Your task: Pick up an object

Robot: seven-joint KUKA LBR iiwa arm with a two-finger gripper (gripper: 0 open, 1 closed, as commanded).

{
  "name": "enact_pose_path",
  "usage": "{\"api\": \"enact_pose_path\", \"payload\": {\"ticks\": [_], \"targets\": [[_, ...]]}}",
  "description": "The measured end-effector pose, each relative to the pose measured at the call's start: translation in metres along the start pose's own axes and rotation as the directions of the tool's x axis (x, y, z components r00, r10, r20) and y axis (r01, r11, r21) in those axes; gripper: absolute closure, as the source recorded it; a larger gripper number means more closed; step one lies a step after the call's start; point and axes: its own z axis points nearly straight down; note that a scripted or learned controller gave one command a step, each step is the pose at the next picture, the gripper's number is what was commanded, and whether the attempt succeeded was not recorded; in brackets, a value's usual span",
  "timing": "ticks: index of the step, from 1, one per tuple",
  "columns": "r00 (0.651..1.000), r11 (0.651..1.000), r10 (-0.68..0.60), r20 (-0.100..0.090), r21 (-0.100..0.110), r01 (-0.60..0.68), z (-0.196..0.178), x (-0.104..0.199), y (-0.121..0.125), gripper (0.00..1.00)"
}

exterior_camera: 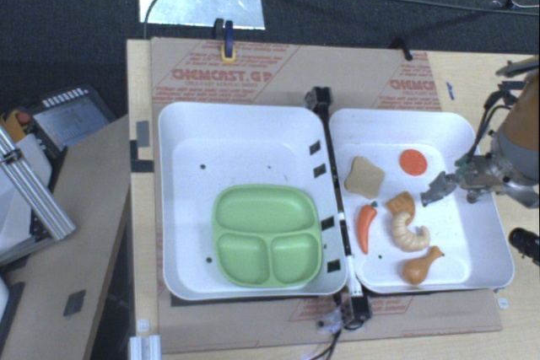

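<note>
The right bin (456, 129) holds several toy foods: a tan bread slice (364, 177), a flat orange-red disc (413, 162), an orange-red chili pepper (364, 227), an orange croissant-like piece (401, 203), a pale curled shrimp (408, 235) and a brown drumstick (419, 265). My gripper (439, 188) hangs at the end of the arm that enters from the right. It sits over the right bin, just right of the croissant piece and below the disc. Nothing shows between its dark fingers.
In the left bin (181, 181) lies a green divided plate (266, 234). A black divider clip strip (331, 181) runs between the bins. Cardboard (253, 72) lies under both bins. Grey equipment (51, 147) stands at the far left.
</note>
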Motion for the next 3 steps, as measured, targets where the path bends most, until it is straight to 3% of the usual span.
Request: {"api": "enact_pose_path", "payload": {"ticks": [1, 3], "targets": [[1.000, 1.000, -0.003, 0.003, -0.011, 0.003, -0.006, 0.000, 0.003, 0.00], [1.000, 1.000, -0.001, 0.002, -0.012, 0.001, 0.097, 0.002, -0.002, 0.00]]}}
